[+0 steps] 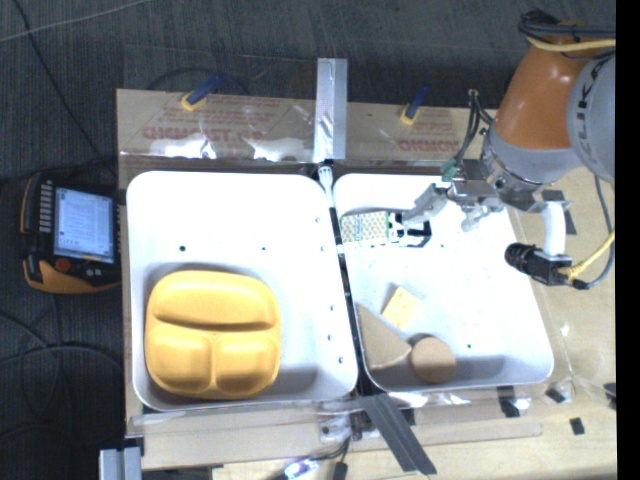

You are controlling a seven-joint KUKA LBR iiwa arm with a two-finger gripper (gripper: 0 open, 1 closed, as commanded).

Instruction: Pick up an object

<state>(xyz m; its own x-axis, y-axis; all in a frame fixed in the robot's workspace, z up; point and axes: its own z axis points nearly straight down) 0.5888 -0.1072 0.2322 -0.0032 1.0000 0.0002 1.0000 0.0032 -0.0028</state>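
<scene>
The right bin (500, 298) holds a small green-and-white patterned packet (364, 227) at its far left corner, with a black piece (416, 234) just to its right. A tan block (400, 307) lies near the middle. At the near wall sit a brown wedge (384, 346) and a round brown object (432, 358). My gripper (434, 203) hangs over the far part of the right bin, just right of and above the packet. A large yellow moulded object (212, 329) lies in the near part of the left bin (230, 218).
A metal divider post (331, 108) stands at the far edge between the bins. A handheld pendant with a screen (72, 230) lies left of the left bin. A black cable fitting (535, 260) hangs from the arm over the right bin's right side.
</scene>
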